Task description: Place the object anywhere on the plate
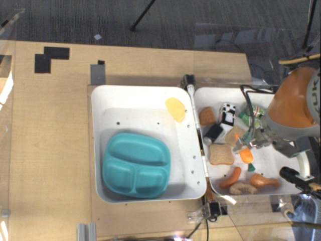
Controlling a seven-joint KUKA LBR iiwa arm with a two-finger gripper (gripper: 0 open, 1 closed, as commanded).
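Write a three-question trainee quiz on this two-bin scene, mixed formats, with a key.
1. True or false: the teal plate lies in the left bin.
2. Which item shares that bin with the plate? A) slice of bread B) yellow piece C) sausage
3. Fill in: the gripper is over the ____ bin.

Key: 1 true; 2 B; 3 right.
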